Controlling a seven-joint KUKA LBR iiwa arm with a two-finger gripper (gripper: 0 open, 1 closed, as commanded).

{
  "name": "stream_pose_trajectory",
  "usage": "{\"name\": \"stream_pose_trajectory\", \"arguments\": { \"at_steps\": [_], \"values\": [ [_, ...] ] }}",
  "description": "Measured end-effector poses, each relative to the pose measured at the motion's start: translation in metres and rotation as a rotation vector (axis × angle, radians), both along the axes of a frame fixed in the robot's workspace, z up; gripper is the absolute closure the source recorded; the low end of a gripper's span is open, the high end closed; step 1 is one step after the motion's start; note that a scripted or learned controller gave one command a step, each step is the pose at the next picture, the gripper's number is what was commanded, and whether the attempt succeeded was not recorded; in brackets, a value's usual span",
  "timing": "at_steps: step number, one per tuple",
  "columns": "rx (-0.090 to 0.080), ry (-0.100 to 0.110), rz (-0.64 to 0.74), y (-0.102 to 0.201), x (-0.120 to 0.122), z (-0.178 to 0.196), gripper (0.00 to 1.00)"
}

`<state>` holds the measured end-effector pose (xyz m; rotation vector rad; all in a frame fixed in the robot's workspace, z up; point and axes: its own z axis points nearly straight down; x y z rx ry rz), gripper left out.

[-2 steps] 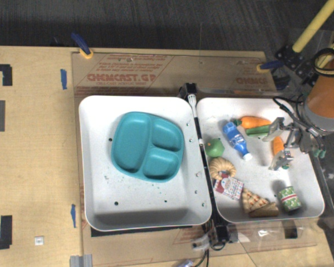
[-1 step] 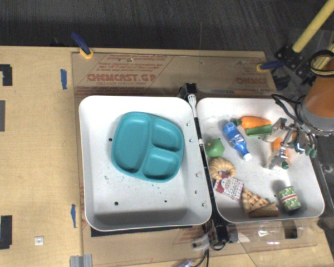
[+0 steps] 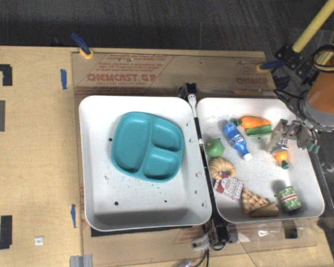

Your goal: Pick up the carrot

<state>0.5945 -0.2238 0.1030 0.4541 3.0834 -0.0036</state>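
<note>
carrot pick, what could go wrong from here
1. The carrot lies close beside the blue bottle, so closing fingers may catch or nudge the bottle.
2. The gripper sits right of the carrot, near a small orange item; a grasp here could take that instead.
3. The carrot rests near the right bin's back wall, which may crowd the approach.

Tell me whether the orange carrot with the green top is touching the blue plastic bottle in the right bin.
Apart. The camera view shows a strip of white bin floor between the orange carrot and the blue plastic bottle; the carrot lies just beyond the bottle's upper end.
</note>
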Motion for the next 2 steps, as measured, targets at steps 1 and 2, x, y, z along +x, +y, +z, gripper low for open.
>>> {"name": "stream_pose_trajectory", "arguments": {
  "at_steps": [1,2],
  "values": [
    [0.001,0.002,0.0,0.0,0.0,-0.001,0.0],
    [-0.003,-0.01,0.001,0.0,0.003,0.012,1.0]
  ]
}}
